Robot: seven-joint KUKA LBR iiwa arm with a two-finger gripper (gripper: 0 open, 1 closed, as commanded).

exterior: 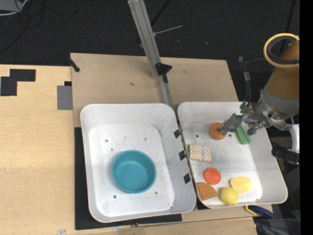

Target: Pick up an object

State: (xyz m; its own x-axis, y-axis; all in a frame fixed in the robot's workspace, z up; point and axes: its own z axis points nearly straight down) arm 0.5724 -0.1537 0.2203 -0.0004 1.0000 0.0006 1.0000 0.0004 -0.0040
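My gripper [242, 126] hangs over the back of the right bin [274, 180], and it looks open. Its left finger [229, 126] touches or overlaps the rim of a small orange round object [215, 131]. A green oblong piece [242, 135] lies on the bin floor just under the gap between the fingers; I cannot tell whether they touch it. Nearer the front lie a patterned packet [200, 153], a red-orange round piece [212, 175], a brown wedge [206, 191] and two yellow pieces [229, 196] [241, 183].
The left bin [98, 126] holds a teal bowl [134, 171]. A slanted metal rail [148, 38] runs from the back down to the gap between the bins. Black clips [182, 154] sit along the divide. The arm's grey and orange body [283, 82] stands at the right.
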